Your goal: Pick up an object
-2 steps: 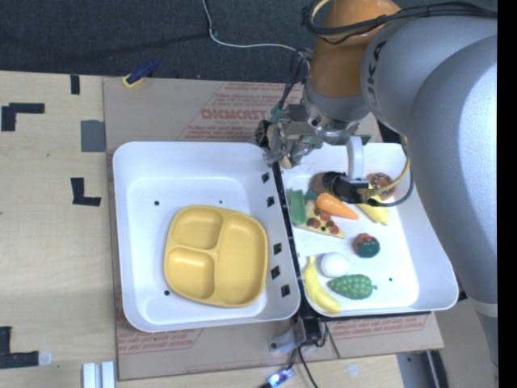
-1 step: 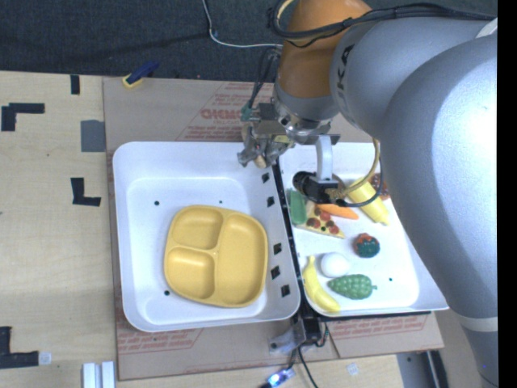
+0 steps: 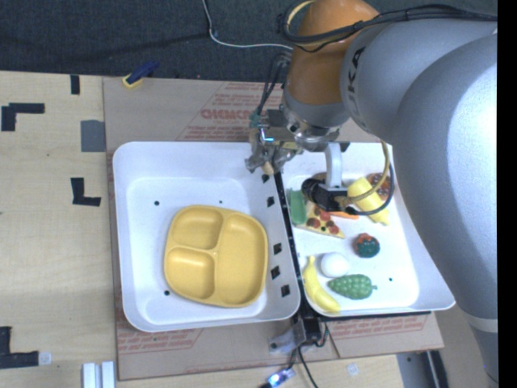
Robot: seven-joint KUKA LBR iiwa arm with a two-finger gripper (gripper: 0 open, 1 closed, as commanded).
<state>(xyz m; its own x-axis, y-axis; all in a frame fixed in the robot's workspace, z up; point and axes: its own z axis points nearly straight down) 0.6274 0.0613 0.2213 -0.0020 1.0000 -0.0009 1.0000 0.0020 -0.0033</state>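
My gripper [image 3: 265, 160] hangs over the dividing wall between the two bins, near their far edge, with nothing visibly in it. The right bin [image 3: 404, 293] holds a toy pizza slice [image 3: 321, 221], a green piece [image 3: 297, 208], a yellow toy [image 3: 367, 195], a small red and green fruit [image 3: 367, 245], a white egg [image 3: 333, 263], a banana [image 3: 317, 288] and a green bunch of grapes [image 3: 352, 285]. The grey arm covers the right bin's far right part.
A yellow divided plate [image 3: 216, 255] lies in the left bin [image 3: 133, 217], towards its near right. The bins stand on a cardboard sheet [image 3: 161, 107]. A cable runs across the dark backdrop behind the bench.
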